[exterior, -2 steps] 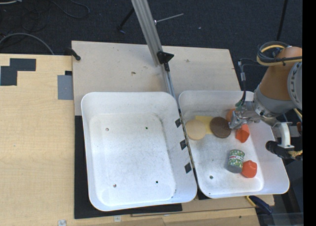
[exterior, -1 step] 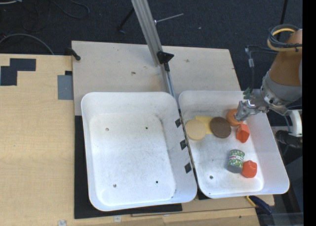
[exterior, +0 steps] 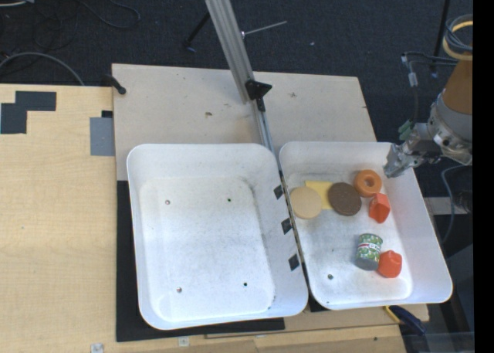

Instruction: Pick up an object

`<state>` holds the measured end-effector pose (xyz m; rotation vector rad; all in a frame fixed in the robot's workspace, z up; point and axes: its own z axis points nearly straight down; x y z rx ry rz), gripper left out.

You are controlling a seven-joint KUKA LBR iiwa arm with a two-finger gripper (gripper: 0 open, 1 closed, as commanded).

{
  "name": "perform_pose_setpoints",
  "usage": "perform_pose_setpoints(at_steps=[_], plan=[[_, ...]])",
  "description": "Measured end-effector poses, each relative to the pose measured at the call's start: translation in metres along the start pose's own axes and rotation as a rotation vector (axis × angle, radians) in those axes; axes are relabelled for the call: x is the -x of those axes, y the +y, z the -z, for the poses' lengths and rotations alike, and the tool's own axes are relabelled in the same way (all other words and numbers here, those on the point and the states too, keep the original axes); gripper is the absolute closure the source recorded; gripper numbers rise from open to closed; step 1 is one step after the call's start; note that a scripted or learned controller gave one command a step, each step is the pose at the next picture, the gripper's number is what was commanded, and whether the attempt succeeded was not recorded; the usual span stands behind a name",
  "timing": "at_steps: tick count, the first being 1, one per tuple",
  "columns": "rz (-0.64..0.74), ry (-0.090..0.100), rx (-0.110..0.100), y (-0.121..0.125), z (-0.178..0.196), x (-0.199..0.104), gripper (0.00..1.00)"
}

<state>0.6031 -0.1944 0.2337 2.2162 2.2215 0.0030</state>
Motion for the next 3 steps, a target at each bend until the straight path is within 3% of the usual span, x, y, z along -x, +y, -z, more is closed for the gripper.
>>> perform_pose_setpoints(at_steps=[1, 3], plan=[[0.0, 0.0, -0.001, 0.001, 0.041, 0.001, 1.0], [0.001, 0.004, -0.008, -0.022, 0.04, -0.102, 1.0]])
